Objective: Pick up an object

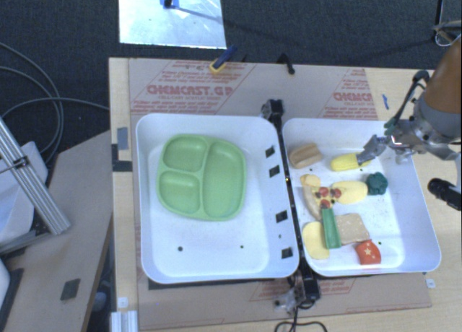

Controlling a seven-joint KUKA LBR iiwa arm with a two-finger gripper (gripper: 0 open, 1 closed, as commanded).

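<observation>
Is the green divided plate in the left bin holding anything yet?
Empty. The green plate lies flat in the left bin, all three compartments bare.

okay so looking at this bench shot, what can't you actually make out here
- Gripper: small and blurred in the camera view; finger state unreadable.
- Arm: cut off by the right edge.
- Toy food pile in the right bin: pieces overlap, hiding their edges.
- Green plate: compartment contents too faint to judge.
</observation>
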